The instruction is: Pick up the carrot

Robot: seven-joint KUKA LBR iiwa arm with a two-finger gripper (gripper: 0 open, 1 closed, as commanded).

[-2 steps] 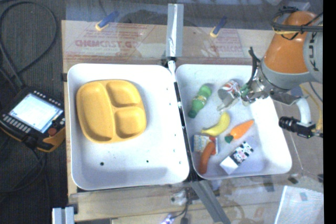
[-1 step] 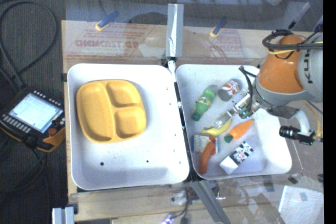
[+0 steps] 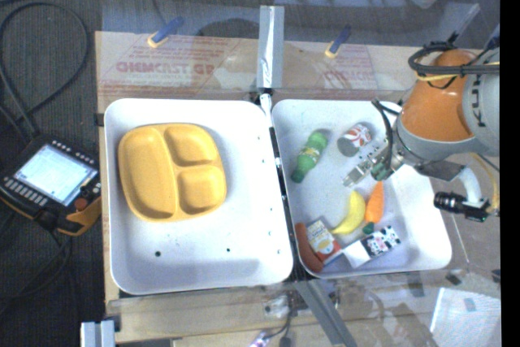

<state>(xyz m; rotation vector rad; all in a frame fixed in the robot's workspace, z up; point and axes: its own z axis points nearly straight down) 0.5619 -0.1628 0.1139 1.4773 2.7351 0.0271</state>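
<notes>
Black casing identifies the teach pendant [image 3: 55, 184] lying on the floor at the far left, its lit screen facing up, clear of the desk [image 3: 203, 65]. The left bin [image 3: 195, 256] holds a yellow divided tray [image 3: 171, 170] with three compartments, set toward the bin's left half. A metal strip [image 3: 270, 45] stands at the seam where the two bins meet.

The right bin [image 3: 422, 240] holds several items. A green bottle [image 3: 309, 155] lies tilted near the upper left of this bin. A small can [image 3: 354, 139] with red and white markings lies to its right. Along the lower edge, a small juice carton [image 3: 320, 236] sits at the left, with a black-and-white patterned box [image 3: 380, 240] further right. A banana [image 3: 352, 214] lies between them and slightly above. The carrot [image 3: 374, 202] lies just beside the banana on its right, nearly upright in the view, resting on the bin floor.

The claw [image 3: 372, 166] hangs just above the carrot's upper end, near the can. Whether its fingers are spread or closed cannot be determined, and nothing is visibly held. The arm [image 3: 439, 114] enters from the right, its orange band above the wrist.
</notes>
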